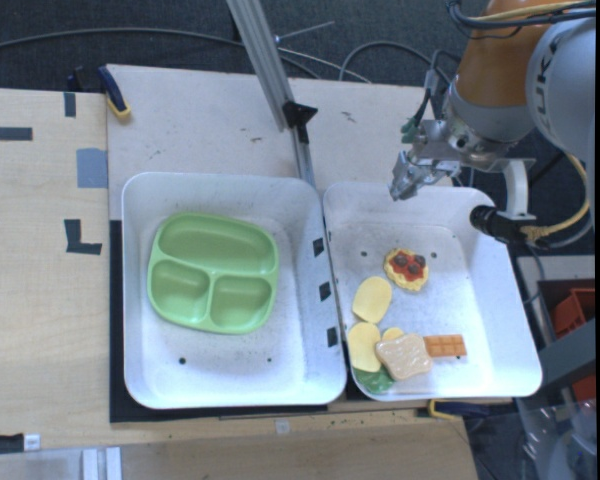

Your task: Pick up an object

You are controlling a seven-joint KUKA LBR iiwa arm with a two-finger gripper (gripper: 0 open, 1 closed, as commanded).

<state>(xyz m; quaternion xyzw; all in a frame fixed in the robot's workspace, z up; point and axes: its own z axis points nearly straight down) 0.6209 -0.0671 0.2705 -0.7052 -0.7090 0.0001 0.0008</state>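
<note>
The right bin holds several toy foods: a small round pizza, two yellow oval pieces, a slice of toast over a green piece, and an orange wafer. My gripper hangs over the bin's far edge, above and behind the pizza, with nothing seen between its fingers.
The left bin holds a green divided plate. A metal pole slants in from the top toward the gap between the bins. Cables lie on the bench behind the bins. A yellow and blue clamp sits at the far left.
</note>
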